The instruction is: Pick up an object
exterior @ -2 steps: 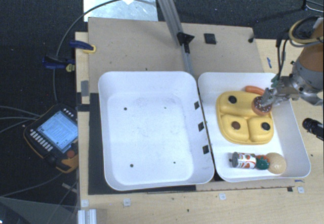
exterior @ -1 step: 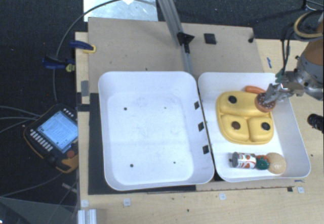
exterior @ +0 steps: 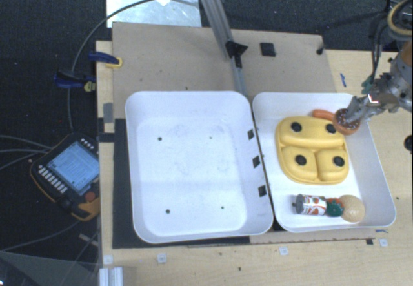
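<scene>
Objects all sit in the right bin (exterior: 385, 183) in the camera view: a yellow moulded tray with black dots (exterior: 312, 150), an orange sausage-shaped thing (exterior: 322, 114) at its far edge, a small can (exterior: 309, 204), a green bit (exterior: 334, 209) and a beige ball (exterior: 352, 208) along the near wall. The gripper (exterior: 349, 121) is down at the tray's far right corner, right beside the orange piece. Can't tell how its tip is set, too blurry. Nothing looks lifted, so I'd say the pick isn't done; grabbing and raising are left. The left bin (exterior: 132, 149) holds nothing I can make out.
</scene>
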{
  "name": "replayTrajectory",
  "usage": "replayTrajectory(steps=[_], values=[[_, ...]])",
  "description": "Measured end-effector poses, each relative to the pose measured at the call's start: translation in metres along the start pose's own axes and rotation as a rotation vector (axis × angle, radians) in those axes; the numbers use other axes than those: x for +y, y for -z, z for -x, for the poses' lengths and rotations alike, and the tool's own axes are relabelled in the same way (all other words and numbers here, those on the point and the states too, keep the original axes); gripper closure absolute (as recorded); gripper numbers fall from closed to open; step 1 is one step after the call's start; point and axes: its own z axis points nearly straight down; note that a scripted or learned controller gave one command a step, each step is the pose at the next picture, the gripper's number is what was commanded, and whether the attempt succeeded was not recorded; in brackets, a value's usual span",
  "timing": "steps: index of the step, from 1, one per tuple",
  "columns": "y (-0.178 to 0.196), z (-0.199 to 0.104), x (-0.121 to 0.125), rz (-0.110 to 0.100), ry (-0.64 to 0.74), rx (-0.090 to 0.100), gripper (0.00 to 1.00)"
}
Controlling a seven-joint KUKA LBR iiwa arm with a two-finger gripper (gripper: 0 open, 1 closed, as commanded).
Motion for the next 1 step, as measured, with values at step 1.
replayTrajectory(steps=[1], values=[[0.0267, 0.0001, 0.0015, 0.000, 0.000, 0.000, 1.00]])
